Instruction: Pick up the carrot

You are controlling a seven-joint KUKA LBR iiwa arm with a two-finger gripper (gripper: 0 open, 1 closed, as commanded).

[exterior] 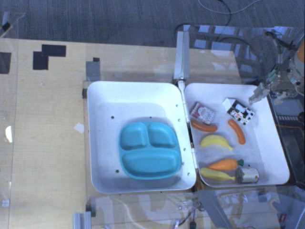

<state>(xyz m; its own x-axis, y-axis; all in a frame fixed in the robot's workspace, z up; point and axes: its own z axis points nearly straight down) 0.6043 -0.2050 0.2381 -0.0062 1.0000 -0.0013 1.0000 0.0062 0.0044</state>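
While my gripper (259, 93) hangs over the far right rim of the right bin (281, 151), I cannot tell its state. It is well apart from the carrot (222, 164), which lies flat near the front of that bin, green tip pointing right. A yellow banana (217, 174) lies just in front of the carrot, and a metal can (247, 175) rests on its side beside the green tip. Farther back sit a second banana (216, 141), two sausages (204, 126) (237, 131), a red packet (202, 112) and a black-and-white box (239, 112). The left bin (102, 142) carries a blue divided plate (149, 149).
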